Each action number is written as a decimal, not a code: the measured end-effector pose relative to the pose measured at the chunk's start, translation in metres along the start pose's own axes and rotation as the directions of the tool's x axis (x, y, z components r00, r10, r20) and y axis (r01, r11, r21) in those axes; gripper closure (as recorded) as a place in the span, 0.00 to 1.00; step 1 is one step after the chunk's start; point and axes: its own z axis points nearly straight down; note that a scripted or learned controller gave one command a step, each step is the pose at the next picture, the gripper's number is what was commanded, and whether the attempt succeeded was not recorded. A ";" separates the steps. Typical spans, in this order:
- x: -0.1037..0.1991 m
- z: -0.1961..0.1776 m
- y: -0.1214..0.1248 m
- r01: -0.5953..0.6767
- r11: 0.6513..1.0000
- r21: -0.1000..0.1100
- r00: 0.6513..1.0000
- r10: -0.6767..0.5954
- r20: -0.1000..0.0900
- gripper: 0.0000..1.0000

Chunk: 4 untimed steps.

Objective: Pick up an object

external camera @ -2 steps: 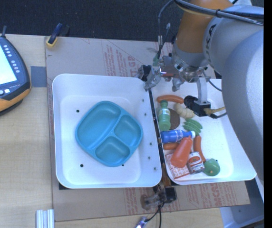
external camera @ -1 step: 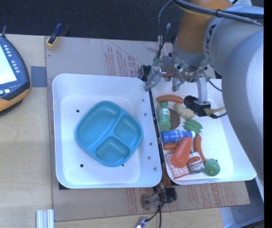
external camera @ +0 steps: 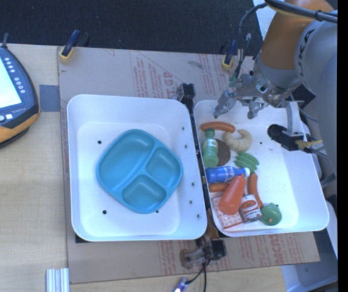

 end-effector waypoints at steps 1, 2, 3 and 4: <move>-0.034 0.102 0.002 0.002 1.000 0.003 1.000 -0.002 0.000 0.00; -0.033 0.090 0.004 0.007 1.000 0.003 1.000 -0.007 -0.001 1.00; -0.033 0.090 0.004 0.008 1.000 0.004 1.000 -0.008 -0.001 0.00; -0.034 0.100 0.004 0.005 1.000 0.001 1.000 -0.005 -0.001 0.00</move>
